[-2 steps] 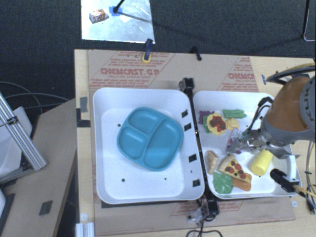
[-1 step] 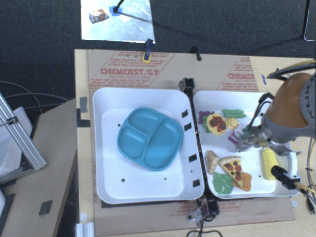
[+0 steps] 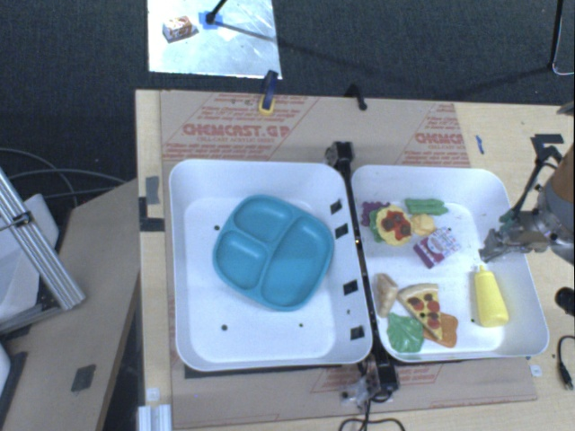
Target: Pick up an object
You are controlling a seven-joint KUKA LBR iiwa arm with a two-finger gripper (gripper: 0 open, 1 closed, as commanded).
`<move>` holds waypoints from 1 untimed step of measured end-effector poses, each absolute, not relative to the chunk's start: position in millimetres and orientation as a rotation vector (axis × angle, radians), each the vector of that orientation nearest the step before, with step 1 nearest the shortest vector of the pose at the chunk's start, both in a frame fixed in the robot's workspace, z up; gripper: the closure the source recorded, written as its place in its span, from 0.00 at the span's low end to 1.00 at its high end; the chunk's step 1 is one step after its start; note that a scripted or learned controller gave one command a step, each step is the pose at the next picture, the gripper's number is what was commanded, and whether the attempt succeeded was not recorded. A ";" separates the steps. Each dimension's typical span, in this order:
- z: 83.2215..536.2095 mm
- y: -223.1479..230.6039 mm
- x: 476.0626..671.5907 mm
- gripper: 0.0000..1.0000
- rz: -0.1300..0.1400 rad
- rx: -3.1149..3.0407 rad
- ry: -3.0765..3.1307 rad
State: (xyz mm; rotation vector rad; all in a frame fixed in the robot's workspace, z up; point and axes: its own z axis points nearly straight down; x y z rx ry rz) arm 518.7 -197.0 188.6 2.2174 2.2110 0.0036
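Nearest you, a toy pizza slice [image 3: 429,309]. Just below the gripper [image 3: 499,244], jaws' spread unclear, lies a yellow bottle [image 3: 490,298]: light, smooth, probably slippery; grasp its middle.

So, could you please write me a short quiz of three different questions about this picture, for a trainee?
1. True or false: the blue plastic divided plate lies in the same white bin as the yellow plastic mustard bottle.
2. Which toy lies nearest the right bin's front edge? A) green toy beans B) toy pizza slice C) purple packet
3. Fill in: the grey two-finger gripper hovers just ___ the mustard bottle, toward the bin's far side.

Key
1. False: the plate is in the left bin, the bottle in the right one.
2. B
3. beyond
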 end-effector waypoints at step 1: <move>230.2 -176.0 488.2 1.00 0.004 2.214 2.223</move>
